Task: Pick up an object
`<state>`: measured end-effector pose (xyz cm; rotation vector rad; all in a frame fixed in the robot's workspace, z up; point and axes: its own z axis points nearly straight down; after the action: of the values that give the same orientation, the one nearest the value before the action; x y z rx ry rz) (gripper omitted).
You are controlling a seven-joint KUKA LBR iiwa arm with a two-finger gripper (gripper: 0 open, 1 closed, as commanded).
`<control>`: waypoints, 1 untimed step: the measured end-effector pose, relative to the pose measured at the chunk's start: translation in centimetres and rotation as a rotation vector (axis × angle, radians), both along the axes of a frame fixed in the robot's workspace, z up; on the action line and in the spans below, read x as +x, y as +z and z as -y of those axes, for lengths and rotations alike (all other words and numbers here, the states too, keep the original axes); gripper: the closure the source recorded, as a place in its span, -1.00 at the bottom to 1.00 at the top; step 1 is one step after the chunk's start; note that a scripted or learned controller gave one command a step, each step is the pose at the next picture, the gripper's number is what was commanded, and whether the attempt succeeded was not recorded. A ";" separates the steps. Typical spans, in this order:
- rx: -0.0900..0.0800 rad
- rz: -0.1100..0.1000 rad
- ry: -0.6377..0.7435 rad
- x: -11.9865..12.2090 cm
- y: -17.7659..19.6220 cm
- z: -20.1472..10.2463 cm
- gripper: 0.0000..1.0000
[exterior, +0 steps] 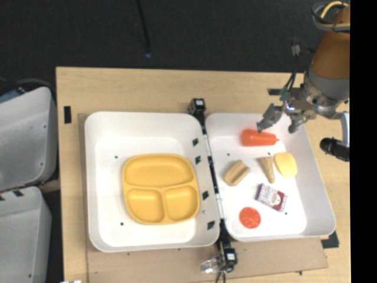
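Several small items lie in the right bin [315, 202]: an orange carrot [258, 137] at the back, a tan bread roll [235, 173], a waffle cone piece [268, 168], a yellow wedge [285, 164], a maroon packet [271, 197] and a red disc [250, 217] near the front. My gripper [282, 120] hangs at the back of that bin, just above and right of the carrot. Its fingers [268, 118] are spread apart with nothing between them.
The left bin [97, 175] holds a yellow three-compartment plate [160, 187]. A black clip [197, 105] sits at the back of the divider between the bins. Grey equipment [23, 134] stands off the bench's left edge.
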<state>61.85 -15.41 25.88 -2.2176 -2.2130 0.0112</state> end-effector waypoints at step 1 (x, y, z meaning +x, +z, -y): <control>-0.001 0.013 0.003 0.2 0.8 0.0 -1.00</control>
<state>62.06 -15.37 26.66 -2.2217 -2.2229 -0.0015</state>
